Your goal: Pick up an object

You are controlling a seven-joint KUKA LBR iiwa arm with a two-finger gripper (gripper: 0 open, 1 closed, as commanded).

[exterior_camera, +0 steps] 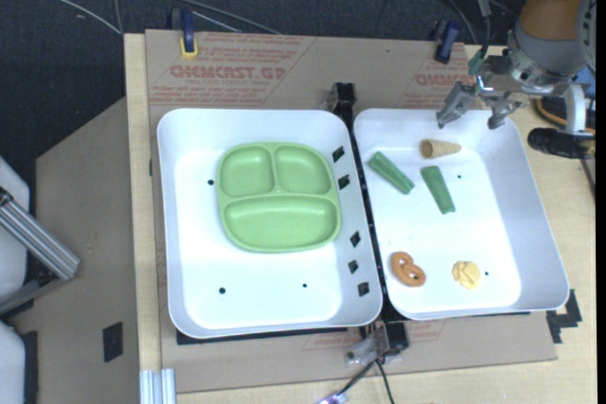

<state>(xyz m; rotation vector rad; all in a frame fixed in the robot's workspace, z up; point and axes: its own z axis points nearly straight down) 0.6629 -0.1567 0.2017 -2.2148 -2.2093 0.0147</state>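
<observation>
Five small items are lying in the right bin [540, 246], so you're lowering the open, empty gripper [479, 114] squarely over the cone [439, 148] near its far edge.

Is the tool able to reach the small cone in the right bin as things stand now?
Probably yes: the tool hangs open just above the cone, and nothing lies between them.
</observation>
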